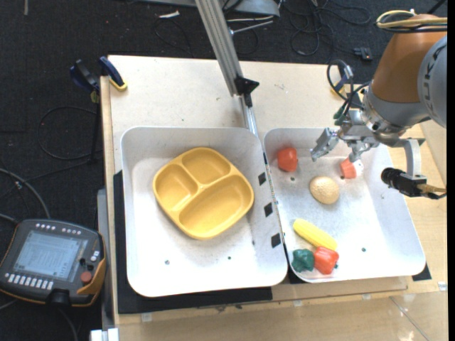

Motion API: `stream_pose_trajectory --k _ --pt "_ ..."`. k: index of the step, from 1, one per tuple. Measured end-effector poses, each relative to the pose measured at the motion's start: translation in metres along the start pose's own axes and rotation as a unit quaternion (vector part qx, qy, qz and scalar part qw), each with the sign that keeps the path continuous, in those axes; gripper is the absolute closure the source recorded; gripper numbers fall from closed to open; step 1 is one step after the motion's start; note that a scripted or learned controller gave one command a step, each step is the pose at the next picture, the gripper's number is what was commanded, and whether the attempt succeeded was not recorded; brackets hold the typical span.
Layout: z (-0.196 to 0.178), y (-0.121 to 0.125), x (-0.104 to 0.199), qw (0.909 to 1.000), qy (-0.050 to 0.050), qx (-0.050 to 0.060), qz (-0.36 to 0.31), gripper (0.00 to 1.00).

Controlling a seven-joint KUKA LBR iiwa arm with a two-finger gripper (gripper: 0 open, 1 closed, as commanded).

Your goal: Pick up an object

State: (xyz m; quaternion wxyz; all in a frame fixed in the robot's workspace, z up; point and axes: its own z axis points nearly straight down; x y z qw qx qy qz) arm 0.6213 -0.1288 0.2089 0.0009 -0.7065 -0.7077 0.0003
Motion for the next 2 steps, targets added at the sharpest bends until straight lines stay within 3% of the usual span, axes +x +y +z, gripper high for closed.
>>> stream_pose_trajectory --k 1,2 --pt "-0.021 0.017 0.028 1.0 -0.001 -0.003 -0.002 0.0" --pt "-0.192 0.014 0.032 1.0 -0.001 -0.006 -0.001 0.0"
